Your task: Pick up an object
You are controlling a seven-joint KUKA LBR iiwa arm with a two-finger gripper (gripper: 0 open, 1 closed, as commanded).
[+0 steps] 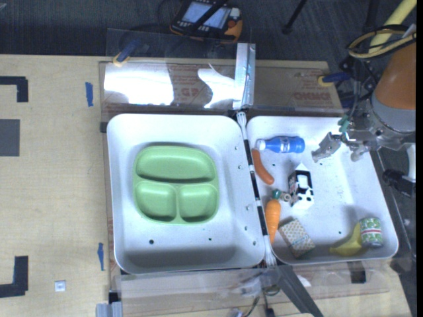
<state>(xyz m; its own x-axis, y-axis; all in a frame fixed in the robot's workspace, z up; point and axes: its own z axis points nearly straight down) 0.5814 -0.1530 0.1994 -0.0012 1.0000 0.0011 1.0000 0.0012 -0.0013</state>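
Note:
My gripper [341, 149] hangs over the upper right part of the right bin [344, 197], open, with nothing between its fingers. A blue bottle [283, 144] lies just left of it. Lower in that bin are an orange sausage [263, 167], a black-and-white toy cow [302, 188], a carrot [271, 218], a patterned block [296, 236], a banana [349, 244] and a small green-and-white can [371, 230].
The left bin [125, 144] holds a green divided tray [176, 182]. A ridge [250, 177] separates the two bins. Clear plastic sheeting [172, 81] lies behind them, and cables [380, 38] hang at the upper right by the arm.

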